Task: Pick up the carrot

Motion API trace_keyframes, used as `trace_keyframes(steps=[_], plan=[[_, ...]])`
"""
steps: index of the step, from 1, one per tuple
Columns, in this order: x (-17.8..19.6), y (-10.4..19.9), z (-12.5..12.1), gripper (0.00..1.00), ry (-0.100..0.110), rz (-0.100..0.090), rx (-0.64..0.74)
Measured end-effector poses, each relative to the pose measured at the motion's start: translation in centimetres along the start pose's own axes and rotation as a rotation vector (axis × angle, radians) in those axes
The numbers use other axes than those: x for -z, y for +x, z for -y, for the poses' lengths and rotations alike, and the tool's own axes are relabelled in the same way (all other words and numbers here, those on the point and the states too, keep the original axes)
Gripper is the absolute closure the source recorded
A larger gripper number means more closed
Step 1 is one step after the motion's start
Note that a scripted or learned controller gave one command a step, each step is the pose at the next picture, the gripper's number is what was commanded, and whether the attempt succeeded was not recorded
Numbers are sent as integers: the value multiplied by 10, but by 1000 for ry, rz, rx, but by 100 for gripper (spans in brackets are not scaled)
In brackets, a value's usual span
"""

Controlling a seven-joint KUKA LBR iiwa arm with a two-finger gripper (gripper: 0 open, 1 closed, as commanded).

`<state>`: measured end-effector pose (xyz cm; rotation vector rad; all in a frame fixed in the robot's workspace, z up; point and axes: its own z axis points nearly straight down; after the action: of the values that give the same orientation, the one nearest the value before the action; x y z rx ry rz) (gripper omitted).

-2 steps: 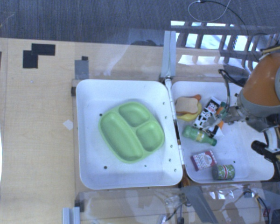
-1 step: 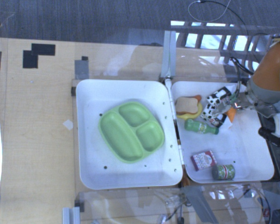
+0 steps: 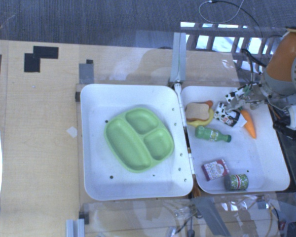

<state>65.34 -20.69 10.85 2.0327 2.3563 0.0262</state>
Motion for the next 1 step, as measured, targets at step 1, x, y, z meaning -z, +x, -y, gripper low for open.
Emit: trace_keyframes(steps=[1], plan=[[14,4,-3,100,1,-7,10]])
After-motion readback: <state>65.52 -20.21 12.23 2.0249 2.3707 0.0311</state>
